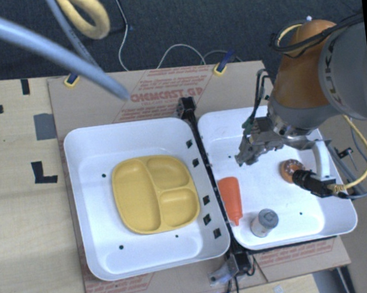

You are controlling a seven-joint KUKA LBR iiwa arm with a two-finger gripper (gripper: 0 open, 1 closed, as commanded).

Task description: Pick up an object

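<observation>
My gripper [246, 157] hangs over the upper middle of the right bin [224, 127], its dark fingers pointing down and left. Below it, an orange carrot-like piece [230, 198] lies along the bin's left wall. A small grey cylinder [266, 220] stands near the front of that bin. A round brown-orange object [290, 170] sits to the right, beside the arm. Nothing shows between the fingers.
The left bin [82, 161] holds a yellow divided plate [154, 192]. A black divider strip [201, 167] runs between the bins. A black cable connector [311, 183] and yellow cable [360, 177] trail at the right bin's right side.
</observation>
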